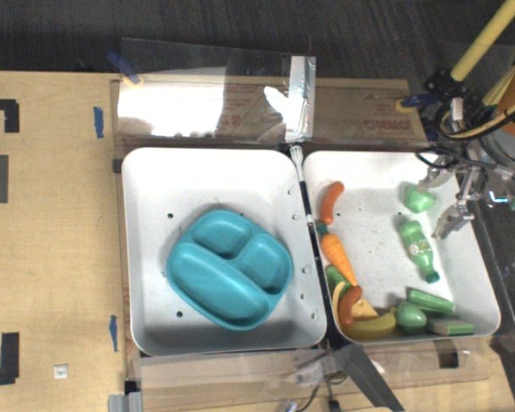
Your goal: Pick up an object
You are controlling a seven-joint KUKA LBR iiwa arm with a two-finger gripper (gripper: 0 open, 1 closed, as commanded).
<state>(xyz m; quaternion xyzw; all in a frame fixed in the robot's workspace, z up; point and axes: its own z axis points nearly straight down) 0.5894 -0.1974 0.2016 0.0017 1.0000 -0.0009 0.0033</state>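
Plywood bench [43, 230] carries two white bins side by side, with dark carpet beyond it at the top of the frame. Toys lie loose in the right bin [373, 166]. A green bottle [417, 249] is right of its centre, its pale label too small to read, and a green lump [418, 199] is just above that. Along the bin's left wall lie an orange sausage [330, 202] and, below it, a carrot [337, 257]. A banana [371, 326], a lime [410, 318] and two green sticks [430, 299] crowd the lower edge.

The gripper [444, 200] hangs over the bin's right side, just right of the lump and bottle. Its two metal fingers [451, 222] are spread apart with nothing between them. The arm enters from the right edge, trailing yellow and black cables [463, 118].

The left bin [137, 230] holds a teal divided plate [230, 267]. Behind the bins a clear sheet [206, 101] stands before cardboard [369, 110], whose reddish print is too blurred to read. Blue tape [99, 120] and black marks [4, 114] dot the bench at the left.
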